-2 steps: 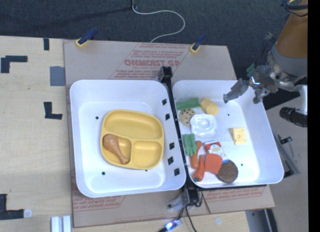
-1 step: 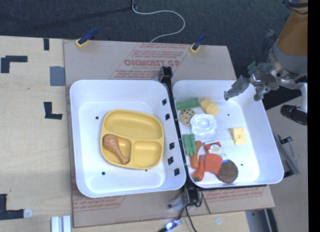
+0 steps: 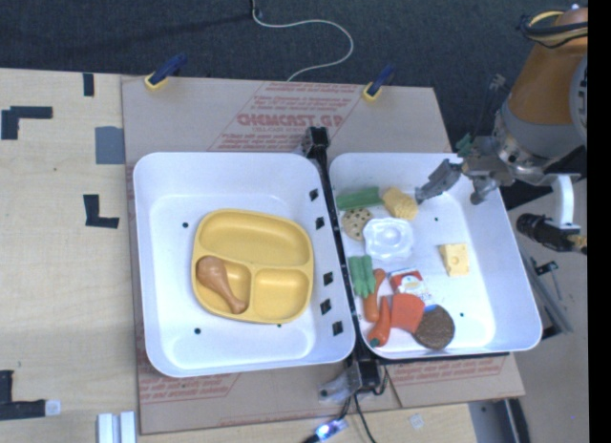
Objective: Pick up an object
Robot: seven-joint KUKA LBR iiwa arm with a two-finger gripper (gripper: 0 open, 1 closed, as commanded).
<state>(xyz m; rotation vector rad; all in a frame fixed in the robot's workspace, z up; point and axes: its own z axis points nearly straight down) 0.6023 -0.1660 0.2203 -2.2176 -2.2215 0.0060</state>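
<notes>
Camera view has the gripper (image 3: 456,179) hanging over the right bin's (image 3: 506,269) far edge, fingers spread apart and holding nothing. The toy food sits below it, a yellow piece (image 3: 401,204) just beside the fingertips.

Robotics lab: taped cardboard sheet (image 3: 286,116), clamps (image 3: 164,71), loose cable (image 3: 304,26).

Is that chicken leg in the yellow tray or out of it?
In. The chicken leg lies inside the tray's lower-left compartment, in the left bin.
</notes>
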